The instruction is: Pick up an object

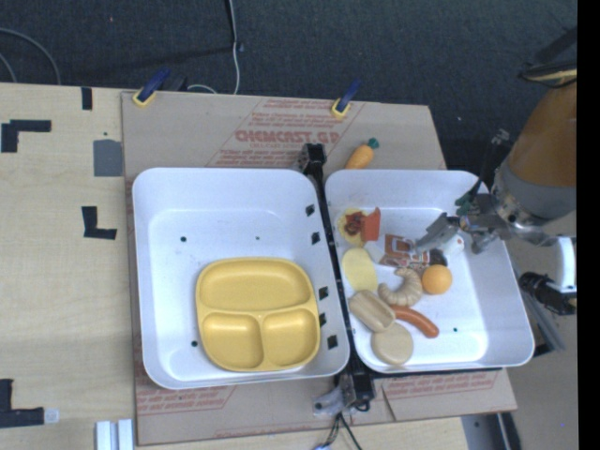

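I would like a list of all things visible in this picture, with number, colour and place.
bins: 2, white, side by side on the bench
divided plate: 1, yellow, left bin
orange ball: 1, orange, right bin
sausage: 1, red-orange, right bin
other toy foods: several, pale yellow, tan, red, right bin
carrot: 1, orange, behind the bins
clamps: 2, blue and yellow, cardboard's far edge
arm: 1, grey and orange, right
claw: 1, grey, over right bin

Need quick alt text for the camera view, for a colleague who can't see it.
The gripper hovers over the right bin, above a pile of toy foods. The left bin holds a yellow divided plate.
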